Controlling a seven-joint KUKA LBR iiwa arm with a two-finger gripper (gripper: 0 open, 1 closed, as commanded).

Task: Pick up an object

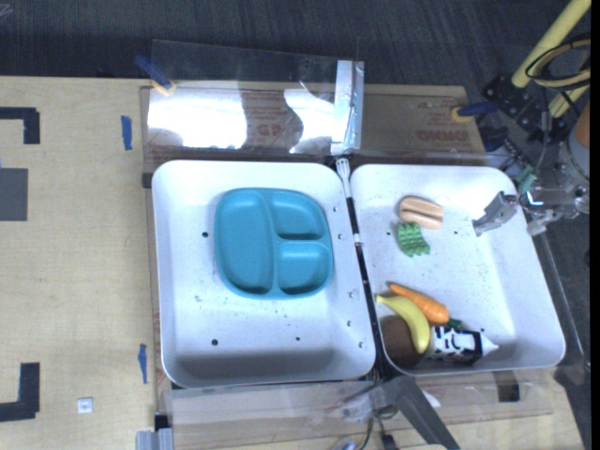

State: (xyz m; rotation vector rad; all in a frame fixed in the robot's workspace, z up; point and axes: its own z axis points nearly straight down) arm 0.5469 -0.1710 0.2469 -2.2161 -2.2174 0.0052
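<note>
Objects for the pick all lie in the right bin [525,279]; the nearest to the gripper [494,213] is the hot dog [420,211], which sits in the bin's upper part, well to the gripper's left across the picture and at about the same height in it; its long axis runs roughly left to right, a little tilted, so it points more or less along the line towards the gripper; just below it, touching or nearly so, sits a small green piece [412,240]; the remaining things crowd the bin's lower left corner, well apart from the gripper and diagonally down-left from it: a carrot [420,300] lying slantwise, a banana [409,322] beside and partly under it, a brown round thing [397,339] against the wall, and a black-and-white object [457,341] at the bottom edge; the gripper hangs at the bin's upper right, near the right wall, with nothing between its tips; whether it is parted or closed I cannot tell; the left bin [178,251] holds a blue divided tray [274,242]; judging by this, the shortest move is a straight reach leftward to the hot dog.
</note>
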